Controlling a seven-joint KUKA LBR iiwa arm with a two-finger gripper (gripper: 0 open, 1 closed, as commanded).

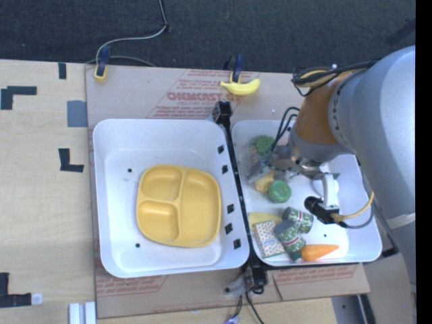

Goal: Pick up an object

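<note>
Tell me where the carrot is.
The carrot lies in the right bin, at its near edge towards the right corner, just right of the patterned green pieces.

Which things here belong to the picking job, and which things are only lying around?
For the job: gripper, green round object, orange carrot, patterned packet, all in the right bin.

Lying about: yellow divided plate in the left bin, yellow banana-shaped clamp.
</note>
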